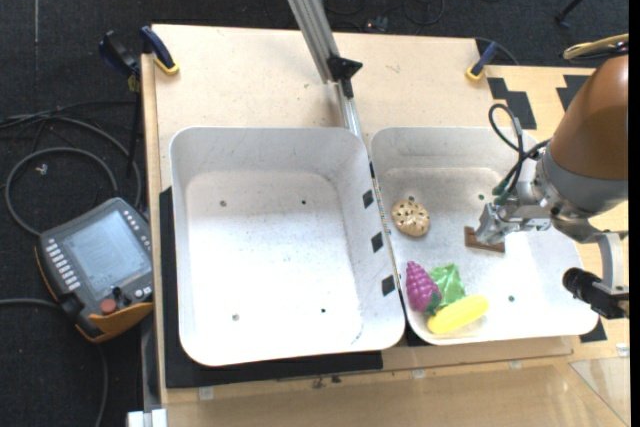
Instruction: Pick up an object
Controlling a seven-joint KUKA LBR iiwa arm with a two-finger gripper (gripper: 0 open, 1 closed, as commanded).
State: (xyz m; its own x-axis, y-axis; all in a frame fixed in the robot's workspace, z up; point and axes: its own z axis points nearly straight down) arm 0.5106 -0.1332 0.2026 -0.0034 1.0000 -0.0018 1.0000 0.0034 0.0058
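We count two shallow white bins, a left bin [200,215] and a right bin [440,150], side by side on one bench [250,75]. The right bin holds four things: one cookie [410,216], one purple grape bunch [420,286], one green piece [449,281] beside it, and one yellow corn cob [458,315]. We see one arm [590,145] and two yellow-tipped clamps [160,55].

bench [300,75] — pale top | on it: left bin [200,245], right bin [440,150] — side by side, touching
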